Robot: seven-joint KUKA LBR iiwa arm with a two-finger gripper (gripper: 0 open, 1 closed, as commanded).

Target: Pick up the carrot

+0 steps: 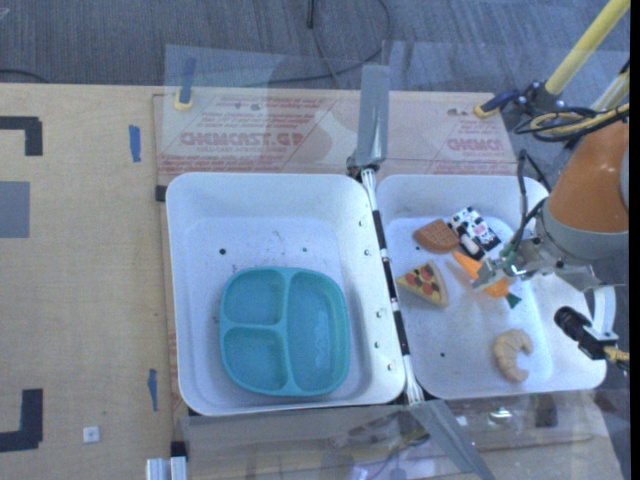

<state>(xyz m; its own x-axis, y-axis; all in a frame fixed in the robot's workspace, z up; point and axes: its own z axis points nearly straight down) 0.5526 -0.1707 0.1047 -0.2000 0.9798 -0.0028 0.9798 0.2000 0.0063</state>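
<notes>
The carrot [490,287] is a small orange toy with a green tip, lying in the right bin [440,368] near its middle right. My gripper [507,264] reaches in from the right and sits low, right over the carrot's upper part, hiding some of it. An orange bit [464,263] sticks out to the gripper's left; I cannot tell whether it belongs to the carrot. The grey arm with its orange band [590,193] rises at the right edge.
Crowded around the carrot are a pizza slice [424,282], a brown cookie [436,235] and a black-and-white toy [475,231]. A croissant [513,354] lies nearer the front. The left bin [200,208] holds a teal divided plate [285,330].
</notes>
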